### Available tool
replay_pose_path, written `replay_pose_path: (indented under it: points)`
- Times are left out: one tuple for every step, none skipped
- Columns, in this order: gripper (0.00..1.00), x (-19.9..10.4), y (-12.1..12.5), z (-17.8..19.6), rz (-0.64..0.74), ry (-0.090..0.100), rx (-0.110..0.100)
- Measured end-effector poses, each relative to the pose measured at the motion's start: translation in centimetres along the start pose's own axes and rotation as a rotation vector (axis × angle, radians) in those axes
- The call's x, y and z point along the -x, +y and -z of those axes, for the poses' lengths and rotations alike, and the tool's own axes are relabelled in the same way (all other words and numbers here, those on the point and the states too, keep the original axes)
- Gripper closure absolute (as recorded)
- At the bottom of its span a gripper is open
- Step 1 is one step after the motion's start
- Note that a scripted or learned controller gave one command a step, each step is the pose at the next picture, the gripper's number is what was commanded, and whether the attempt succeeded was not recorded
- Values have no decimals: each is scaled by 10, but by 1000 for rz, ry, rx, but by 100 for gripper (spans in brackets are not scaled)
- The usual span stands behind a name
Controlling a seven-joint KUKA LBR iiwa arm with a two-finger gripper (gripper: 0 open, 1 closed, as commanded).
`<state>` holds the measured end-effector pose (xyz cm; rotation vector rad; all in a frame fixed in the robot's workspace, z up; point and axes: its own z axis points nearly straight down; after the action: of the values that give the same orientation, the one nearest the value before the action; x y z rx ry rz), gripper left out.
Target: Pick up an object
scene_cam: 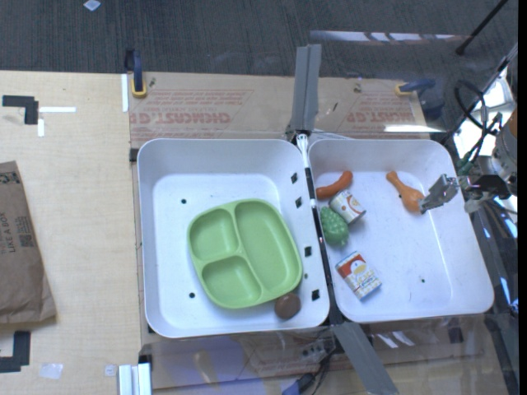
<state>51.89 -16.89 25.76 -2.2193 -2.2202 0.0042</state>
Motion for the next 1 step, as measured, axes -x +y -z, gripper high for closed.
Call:
replay_pose_path:
  points:
    - [0, 23, 44, -53, -219, 0, 1]
